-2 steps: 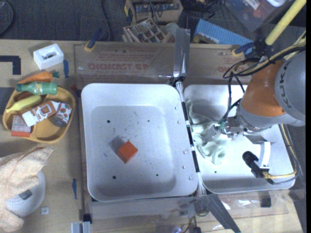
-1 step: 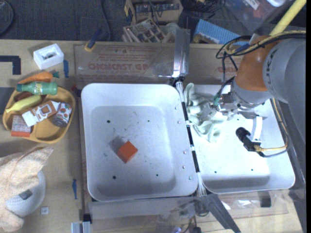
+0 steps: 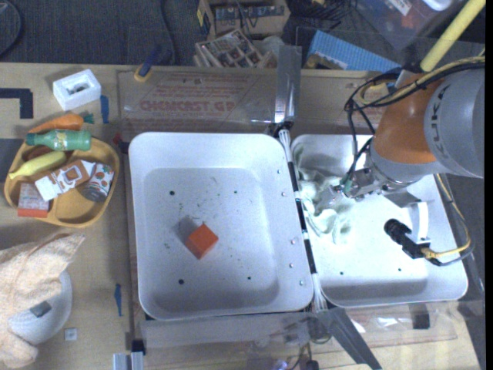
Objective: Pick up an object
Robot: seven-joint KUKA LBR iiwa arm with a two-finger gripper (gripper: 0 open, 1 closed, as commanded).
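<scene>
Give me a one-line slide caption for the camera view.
Arm reaches into the right bin beside pale items; an orange block lies in the left bin.

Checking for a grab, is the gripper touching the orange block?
Apart. The camera view shows the orange block in the left bin, the gripper over the right bin.

Left bin (image 3: 154, 160) open around orange block (image 3: 203, 240) – right bin (image 3: 439, 284) crowded

The gripper (image 3: 333, 199) was blurred against pale, crumpled things (image 3: 323, 218) just below it, so its fingers could not be made out. What those pale things were was unclear. The arm (image 3: 454, 122) behind it ran off the right edge.
</scene>
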